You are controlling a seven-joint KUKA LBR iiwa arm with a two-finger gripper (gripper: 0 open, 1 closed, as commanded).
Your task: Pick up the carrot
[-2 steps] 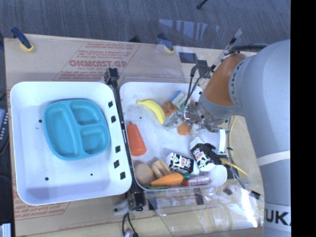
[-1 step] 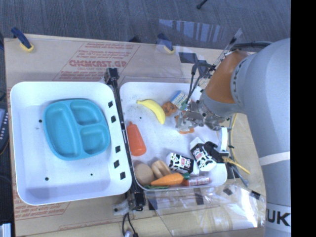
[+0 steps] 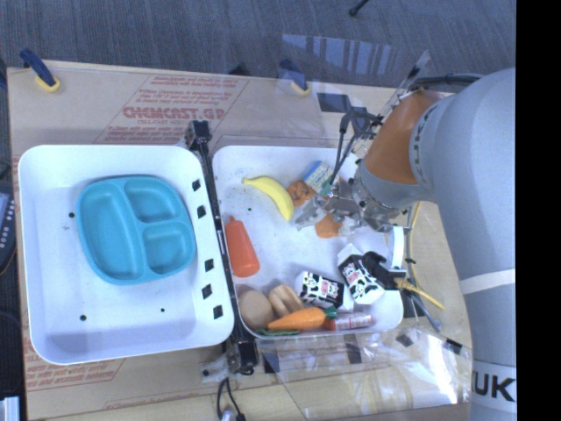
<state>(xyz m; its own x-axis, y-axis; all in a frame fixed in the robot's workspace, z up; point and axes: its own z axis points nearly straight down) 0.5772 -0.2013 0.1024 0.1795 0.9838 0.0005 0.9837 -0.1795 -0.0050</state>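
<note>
On the bench I count two shallow white bins side by side, with a row of black clips along the wall they share. My left bin [image 3: 53, 323] holds one thing: a light blue divided tray [image 3: 136, 228] with three compartments, lying flat near the middle. My right bin [image 3: 263, 160] holds the rest. I count one carrot [image 3: 298, 320], lying on its side along the near wall with its tip pointing toward the left bin and its green end toward the right. Just behind it sit two tan bread rolls [image 3: 270, 303], touching each other. One orange-red bottle [image 3: 241, 246] lies beside the shared wall, one yellow banana [image 3: 272, 195] lies curved near the far side, and two small cow-patterned cartons [image 3: 342, 286] rest between the carrot and the arm. One thin red-capped tube [image 3: 353, 322] lies just right of the carrot's green end. My one arm [image 3: 456, 182] reaches in from the right, and its gripper [image 3: 329, 210] hangs low over the far right part of that bin, just above a small orange item [image 3: 328, 228] and well apart from the carrot. I cannot tell how the gripper's hand is set from this angle.
</note>
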